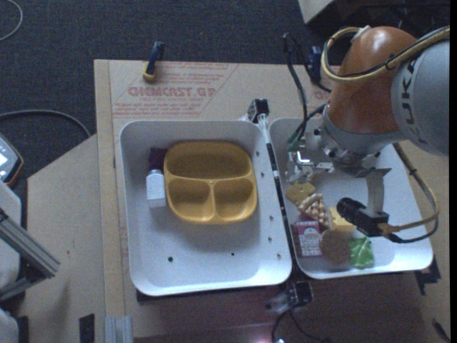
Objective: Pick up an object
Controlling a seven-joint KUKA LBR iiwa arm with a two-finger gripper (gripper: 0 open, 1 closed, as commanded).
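The grey and orange arm point(371, 84) is reaching in from the right and hanging over the upper part of the right bin point(408, 199). Its gripper point(305, 159) is sitting low near that bin's upper left corner, and from here I cannot tell whether the claw is wide, narrow or holding anything.

The left bin point(200, 263) is lying just beside it, the two rims touching. A yellow divided tray point(211, 181) is taking up its upper middle. A small white bottle point(156, 188) is standing against the tray's left edge, with a dark purple thing point(157, 156) just above it.

The things to pick are crowding the lower left of the right bin, just below the gripper and apart from it. A red carton point(308, 238) is lying against the left wall, and a pizza slice point(314, 207) is resting above it. A brown round disc point(334, 247) is sitting just right of the carton, and a green leafy piece point(361, 252) is lying right of the disc. A yellow wedge point(300, 191) is lying nearest the gripper.
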